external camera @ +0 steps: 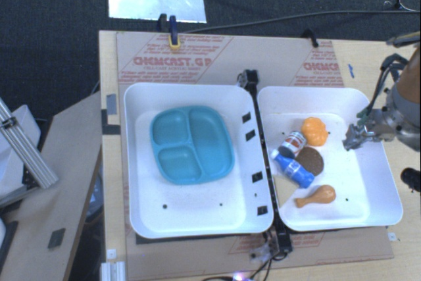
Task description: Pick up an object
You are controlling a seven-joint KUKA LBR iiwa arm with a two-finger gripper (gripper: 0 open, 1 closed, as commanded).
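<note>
- Right bin [378, 171] on the surface [368, 66]: five small toys clustered toward its left side, any one a fair target.
- Orange [315, 131], farthest back: round, likely light hollow plastic, smooth and prone to squirting out; best pinched across the middle.
- Can [294, 142], white with a red band, lying tilted just left of the orange: probably stiff and light; best gripped across the barrel, not end to end.
- Blue bottle [294, 170], lying on its side, touching or nearly touching the can and the brown disc: likely rigid, slick; best taken across the body.
- Brown disc [310, 160], flat and dark, just right of the bottle: low profile, hard to get under; edge grip needed.
- Drumstick [317, 195], tan, alone near the front: fat end right, thin bone end left; probably the easiest, gripped across the thick part.
- Pincer [352, 136] over the right bin, to the right of the orange and apart from it; nothing seen between its tips; released or clenched, cannot tell.
- Left bin [141, 207]: blue divided plate [192, 144] lying flat.
</note>
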